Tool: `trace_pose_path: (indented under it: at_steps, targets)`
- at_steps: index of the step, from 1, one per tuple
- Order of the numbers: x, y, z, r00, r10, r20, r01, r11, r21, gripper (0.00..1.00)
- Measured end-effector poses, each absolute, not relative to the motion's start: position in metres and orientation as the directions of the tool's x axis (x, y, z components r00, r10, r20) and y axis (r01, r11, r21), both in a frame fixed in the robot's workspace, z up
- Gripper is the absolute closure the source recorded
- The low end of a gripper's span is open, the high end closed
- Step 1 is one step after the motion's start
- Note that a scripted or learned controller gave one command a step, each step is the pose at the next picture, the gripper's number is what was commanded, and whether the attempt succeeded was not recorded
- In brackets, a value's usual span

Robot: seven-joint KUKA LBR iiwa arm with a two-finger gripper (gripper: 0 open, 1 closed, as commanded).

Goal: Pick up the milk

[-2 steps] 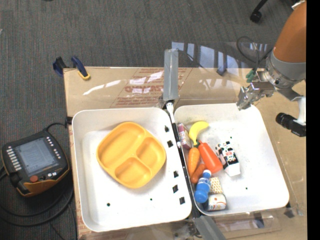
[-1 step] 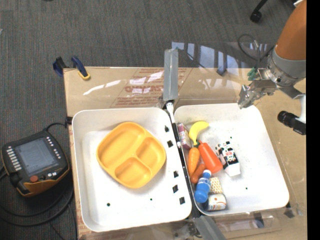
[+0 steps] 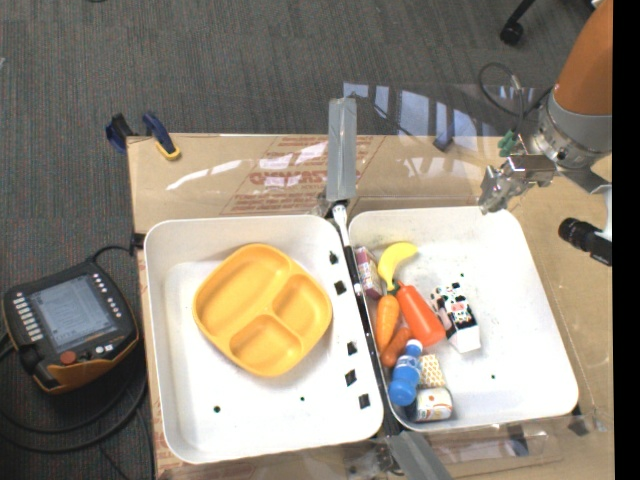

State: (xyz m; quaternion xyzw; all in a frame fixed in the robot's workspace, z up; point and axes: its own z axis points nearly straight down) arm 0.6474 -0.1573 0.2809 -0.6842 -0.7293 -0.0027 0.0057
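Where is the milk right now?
The milk lies in the right bin, near its middle, just right of the orange bottle. The end effector is over the bin's far rim, apart from it.

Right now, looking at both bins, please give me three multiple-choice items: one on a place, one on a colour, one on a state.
1. Where does the milk carton lie?
A. left bin
B. right bin
C. bench
2. What colour is the divided plate?
A. yellow
B. green
C. blue
3. Where is the hand?
A. touching the carton
B. over the plate
C. above the right bin's far edge, apart from the carton

Answers: 1 B, it rests beside the orange bottle. 2 A, plainly yellow. 3 C, bare bin floor lies between them.
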Motion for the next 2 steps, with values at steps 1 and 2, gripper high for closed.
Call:
trace_pose_path:
  at_steps: [1,2]
  targets:
    - [0.648,-0.157,0.289,-0.066,0.998,0.013,0.998,0.066,-0.005,1.00]
    - [0.626,-0.208,0.220,-0.033,0.999,0.001,0.999,0.033,-0.004,1.00]
